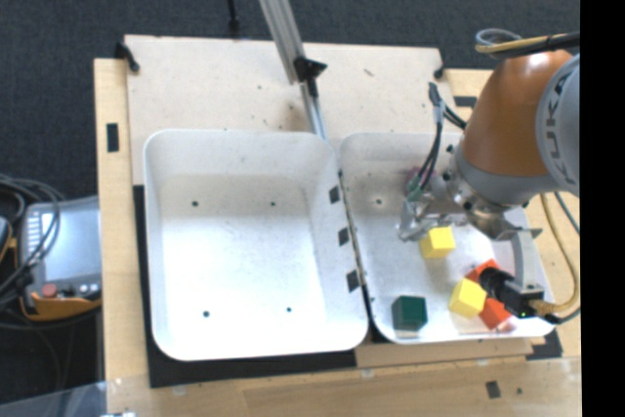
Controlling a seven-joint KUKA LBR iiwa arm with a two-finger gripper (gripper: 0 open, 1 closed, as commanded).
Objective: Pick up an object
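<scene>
Because all the loose pieces lie in the white bin [383, 173] on the 3 o'clock side of the counter [244, 83], my arm [513, 112] reaches in over that bin, and my claw [418, 228] hangs low above its floor, near the middle. From this slanted view I cannot tell if the claw is released or clenched, since the wrist and the cables cover much of it. I see no object inside it, so I judge that nothing is grasped yet.

The closest thing to pick is the yellow cube [437, 242]. It lies on the bin floor just beside my claw, at about 4 o'clock from it, maybe touching the metal tip, but this I cannot say for sure. A second yellow block [469, 298] and a red block [494, 312] lie together farther out at 5 o'clock, near the bin's front corner, partly behind a black part of my arm. A green block [409, 312] rests alone at 6 o'clock, close to the front wall.

To my judgement, the yellow cube is the natural target, and the claw needs a small shift toward 4 o'clock to stand over it.
</scene>
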